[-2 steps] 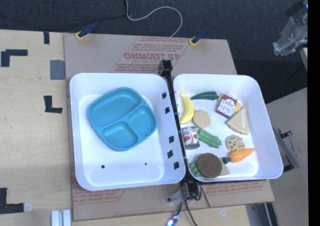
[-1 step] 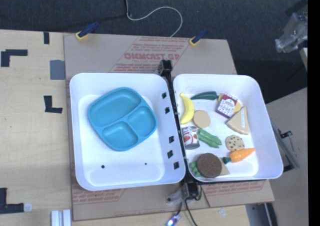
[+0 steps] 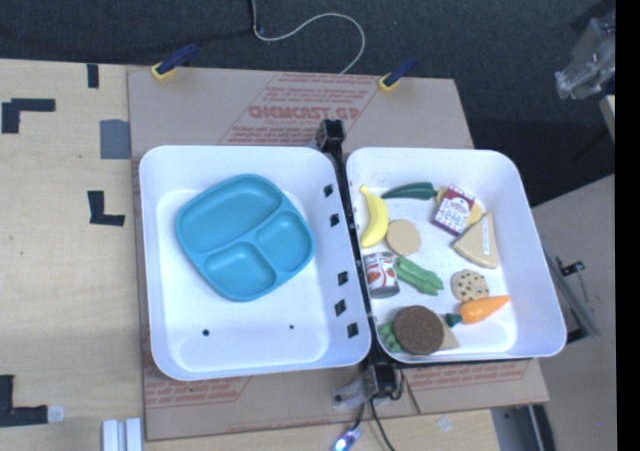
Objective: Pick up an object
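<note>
Pincer point(image 3: 585, 67) hangs at the upper right of the frame, high and well off the bins, a blurred grey shape. Whether it is spread or pressed together cannot be told, and nothing is seen in it.

Nearest, along the lower edge of the right bin point(image 3: 532, 239), lie a dark round burger point(image 3: 418, 329) and an orange carrot point(image 3: 484, 309), with a speckled cookie point(image 3: 468, 285) just above the carrot. Further up are a small can point(image 3: 381, 274) beside a green pod point(image 3: 418, 275), a pale wedge point(image 3: 480, 241), a tan disc point(image 3: 403, 237), a banana point(image 3: 373, 216) close to the dividing wall, a red box point(image 3: 453, 209) and a dark green pepper point(image 3: 408, 191). The left bin point(image 3: 160, 239) holds a blue divided plate point(image 3: 245, 236). Both bins sit on the cardboard-covered surface point(image 3: 200, 109).

These look like toy foods, so probably light, stiff and rather smooth. The carrot seems the fairest pick: it has some room at its narrow end, and a grip across its thicker middle should hold. The flat disc and cookie would likely slip, and the banana is crowded by the wall.
</note>
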You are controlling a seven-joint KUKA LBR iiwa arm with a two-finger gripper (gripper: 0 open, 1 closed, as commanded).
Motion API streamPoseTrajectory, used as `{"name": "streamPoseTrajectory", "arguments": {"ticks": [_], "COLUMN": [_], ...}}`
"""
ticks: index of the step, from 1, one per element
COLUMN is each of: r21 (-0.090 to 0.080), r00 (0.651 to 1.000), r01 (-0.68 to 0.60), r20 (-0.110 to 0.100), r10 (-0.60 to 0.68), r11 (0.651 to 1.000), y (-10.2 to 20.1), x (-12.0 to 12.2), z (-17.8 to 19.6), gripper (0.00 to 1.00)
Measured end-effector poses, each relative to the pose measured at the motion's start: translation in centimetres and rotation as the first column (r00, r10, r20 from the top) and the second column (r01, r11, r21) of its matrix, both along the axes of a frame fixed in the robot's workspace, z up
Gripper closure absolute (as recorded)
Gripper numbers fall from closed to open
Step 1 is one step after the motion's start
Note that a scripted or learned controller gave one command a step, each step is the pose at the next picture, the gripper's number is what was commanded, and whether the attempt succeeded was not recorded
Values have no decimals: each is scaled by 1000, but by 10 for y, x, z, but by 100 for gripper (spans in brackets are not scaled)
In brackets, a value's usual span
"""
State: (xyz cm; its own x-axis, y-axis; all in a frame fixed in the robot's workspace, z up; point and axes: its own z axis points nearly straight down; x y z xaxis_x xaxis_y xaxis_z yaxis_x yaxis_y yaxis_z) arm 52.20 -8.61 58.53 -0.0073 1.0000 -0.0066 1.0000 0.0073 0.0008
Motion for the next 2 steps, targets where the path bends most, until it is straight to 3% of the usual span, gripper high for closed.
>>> {"name": "streamPoseTrajectory", "arguments": {"ticks": [2], "r21": [-1], "r00": [1000], "r01": [-2], "r20": [1], "r10": [2], "r11": [1000], "y": [1], "x": [1], "z": [20], "gripper": [100]}}
